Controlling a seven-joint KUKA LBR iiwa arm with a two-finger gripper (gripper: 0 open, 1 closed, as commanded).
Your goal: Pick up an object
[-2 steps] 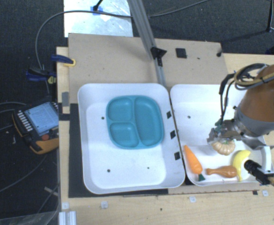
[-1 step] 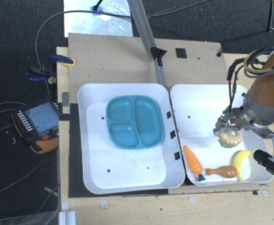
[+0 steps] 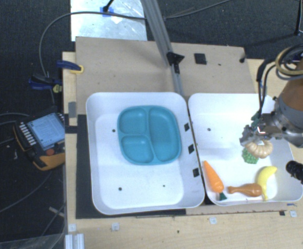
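Observation:
My gripper (image 3: 255,135) hangs over the right bin (image 3: 213,118), near its right side. Directly under it, touching or nearly so, is a beige ribbed toy vegetable (image 3: 259,149) with a green piece (image 3: 250,158) at its lower left. An orange carrot (image 3: 213,177) lies near the bin's front left. Along the front wall lies a brown drumstick (image 3: 246,190), and a yellow banana (image 3: 266,178) is just right of it. I cannot tell whether the gripper has hold of the beige toy.
The left bin (image 3: 104,185) holds a blue divided plate (image 3: 149,135). A grey pole (image 3: 159,25) slants across the back of the bench. Cables and a handheld device (image 3: 42,134) lie off the bench at the left.

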